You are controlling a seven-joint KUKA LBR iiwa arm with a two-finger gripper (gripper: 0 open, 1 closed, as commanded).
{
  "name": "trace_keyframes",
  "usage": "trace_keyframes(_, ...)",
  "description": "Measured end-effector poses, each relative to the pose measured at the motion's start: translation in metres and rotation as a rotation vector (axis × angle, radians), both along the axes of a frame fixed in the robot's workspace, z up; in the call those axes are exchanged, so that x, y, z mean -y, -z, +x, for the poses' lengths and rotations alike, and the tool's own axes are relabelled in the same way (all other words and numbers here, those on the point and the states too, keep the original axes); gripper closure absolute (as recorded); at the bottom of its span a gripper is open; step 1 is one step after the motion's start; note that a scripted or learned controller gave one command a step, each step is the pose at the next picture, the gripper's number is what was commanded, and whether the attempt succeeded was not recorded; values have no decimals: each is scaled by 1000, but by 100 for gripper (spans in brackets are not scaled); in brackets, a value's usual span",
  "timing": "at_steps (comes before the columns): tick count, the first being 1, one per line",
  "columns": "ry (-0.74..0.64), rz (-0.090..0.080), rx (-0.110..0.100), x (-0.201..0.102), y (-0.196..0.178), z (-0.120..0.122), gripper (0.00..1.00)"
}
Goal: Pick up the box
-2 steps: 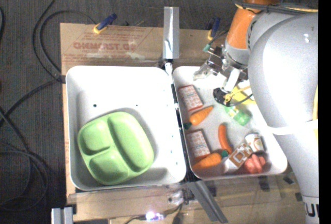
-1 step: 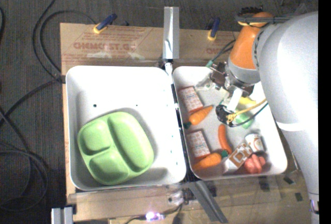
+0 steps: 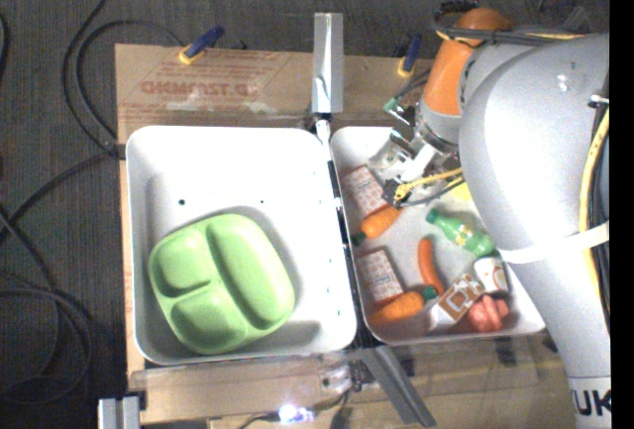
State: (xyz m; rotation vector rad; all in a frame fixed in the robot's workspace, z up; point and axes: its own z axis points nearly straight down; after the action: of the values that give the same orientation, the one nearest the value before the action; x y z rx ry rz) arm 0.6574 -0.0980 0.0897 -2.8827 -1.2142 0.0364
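The right bin (image 3: 349,219) holds three small boxes. A pinkish box (image 3: 361,185) lies near its far left wall, a similar one (image 3: 376,271) lies near the front left, and a brown and white box (image 3: 458,297) sits at the front right. My gripper (image 3: 400,165) hangs low over the far part of this bin, just right of the far pinkish box and above an orange carrot (image 3: 380,220). I see nothing held in it. The grey arm covers the bin's right side.
In the right bin also lie a second carrot (image 3: 401,307), an orange stick (image 3: 428,264), a green bottle (image 3: 462,232) and a pink toy (image 3: 485,315). A green compartment plate (image 3: 223,283) sits in the left bin (image 3: 238,150). A metal post (image 3: 327,60) stands behind the bins.
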Motion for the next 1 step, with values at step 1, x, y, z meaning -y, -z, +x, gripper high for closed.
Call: trace_keyframes(1, 308, -11, 21, 53, -93, -82, 0)
